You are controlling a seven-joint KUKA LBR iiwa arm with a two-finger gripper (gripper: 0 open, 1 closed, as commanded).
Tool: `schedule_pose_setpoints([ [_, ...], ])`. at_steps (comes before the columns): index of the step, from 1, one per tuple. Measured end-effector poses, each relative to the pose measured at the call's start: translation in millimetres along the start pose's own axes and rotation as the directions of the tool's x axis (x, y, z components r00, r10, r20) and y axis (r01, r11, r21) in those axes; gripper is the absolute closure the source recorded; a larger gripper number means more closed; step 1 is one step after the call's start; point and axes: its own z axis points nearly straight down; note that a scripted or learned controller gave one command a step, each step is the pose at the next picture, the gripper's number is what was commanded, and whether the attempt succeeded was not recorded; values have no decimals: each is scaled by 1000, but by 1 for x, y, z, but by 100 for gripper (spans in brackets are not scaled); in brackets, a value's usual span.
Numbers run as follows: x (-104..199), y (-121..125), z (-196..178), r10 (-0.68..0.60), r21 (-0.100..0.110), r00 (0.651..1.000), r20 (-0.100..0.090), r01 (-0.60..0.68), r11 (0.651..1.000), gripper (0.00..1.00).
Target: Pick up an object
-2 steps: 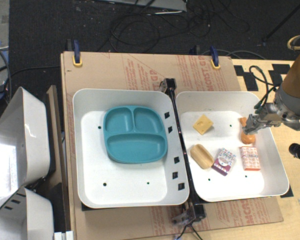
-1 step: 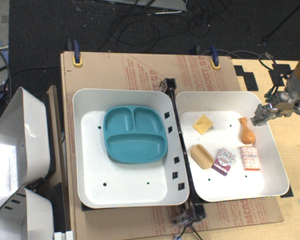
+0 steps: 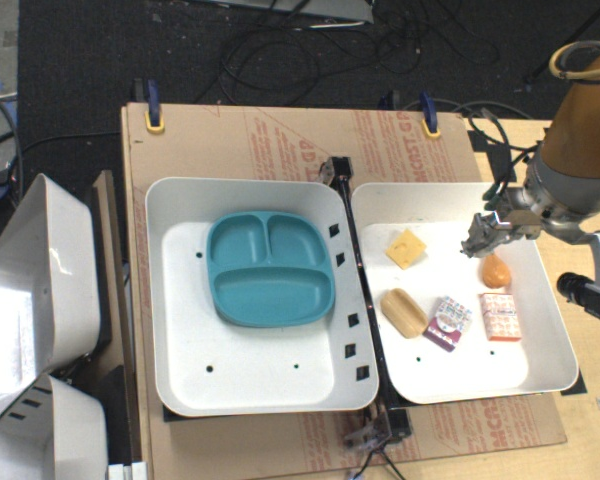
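From here I cannot tell how the jaws stand. The gripper (image 3: pixel 480 238) hangs over the right bin (image 3: pixel 550 363), just left of an orange ball (image 3: pixel 496 272); a yellow block (image 3: pixel 407 249) lies further left.

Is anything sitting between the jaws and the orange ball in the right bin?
Nothing visible. The gripper sits just up-left of the orange ball, with only bare bin floor between them. The yellow cheese wedge, bread roll and two packets lie off to the side and below.
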Motion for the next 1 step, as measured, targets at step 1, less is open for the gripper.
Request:
schedule_pose_setpoints([
  [1, 55, -14, -5, 0, 0, 1000, 0, 0, 1000, 100],
])
